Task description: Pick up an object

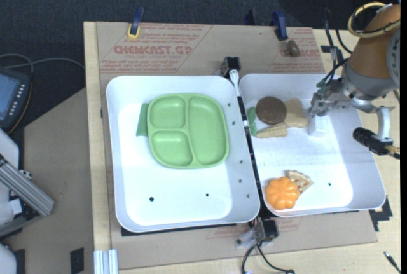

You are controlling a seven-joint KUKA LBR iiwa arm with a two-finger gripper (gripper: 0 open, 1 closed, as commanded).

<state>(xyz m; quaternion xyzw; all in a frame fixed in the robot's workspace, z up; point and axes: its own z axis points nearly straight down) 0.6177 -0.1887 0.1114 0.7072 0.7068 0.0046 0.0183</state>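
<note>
My claw (316,115) hung low over the right bin (331,158), at about two o'clock inside it, close to the far wall. I could not tell if it was open or closed, because it was small and blurred against the white floor. Nothing was visibly held by it.

The things to pick were all in this bin. A round brown disc (271,110) lay at about eleven o'clock in the bin, and just at nine o'clock from my claw. A pale flat piece (295,114) was partly under the disc, between the disc and my claw, very near to my claw; whether they touched I could not tell. A small yellowish piece like a corn cob (272,131) lay just at six o'clock from the disc. An orange pumpkin (282,193) sat at about seven o'clock in the bin, near the front wall, and a small tan object (299,180) touched it at its two o'clock side.

In the left bin (127,158) a green divided plate (188,130) rested, a little toward twelve o'clock from the middle.
</note>
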